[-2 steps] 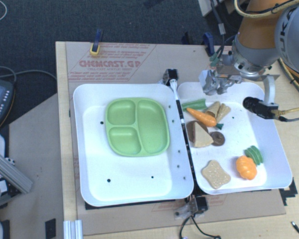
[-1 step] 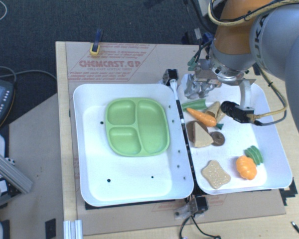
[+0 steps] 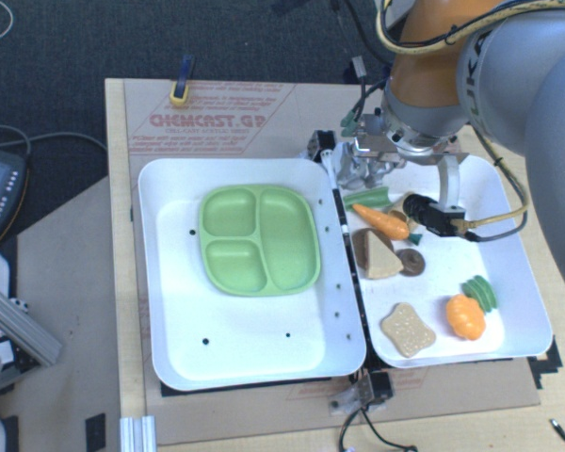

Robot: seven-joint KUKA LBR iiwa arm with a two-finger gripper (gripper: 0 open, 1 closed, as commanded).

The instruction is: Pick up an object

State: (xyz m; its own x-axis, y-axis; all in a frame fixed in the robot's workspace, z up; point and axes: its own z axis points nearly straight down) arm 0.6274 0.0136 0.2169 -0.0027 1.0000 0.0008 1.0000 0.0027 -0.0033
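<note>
Bread slice (image 3: 408, 329) lies nearest to the camera in the right bin (image 3: 518, 252), and to its right is an orange fruit with green leaves (image 3: 468, 314), well apart from me. A little farther in, close to the wall between the two bins, I see a brown and cream wedge (image 3: 375, 253) with a small dark round piece (image 3: 412, 263) touching its right side. Just beyond them lies the toy carrot (image 3: 384, 219), its green top (image 3: 366, 197) pointing to the far left. The left bin (image 3: 169, 281) holds a green divided plate (image 3: 260, 238). My gripper (image 3: 365, 170) hangs at the far left corner of the right bin, just above the carrot's green top; whether it is released or clenched I cannot tell, because the metal parts hide this. Nothing appears held. I judge that I am in the approach step, with the carrot as the likely target. Next move calls for descending straight over it and closing across its thin body, not along it.
</note>
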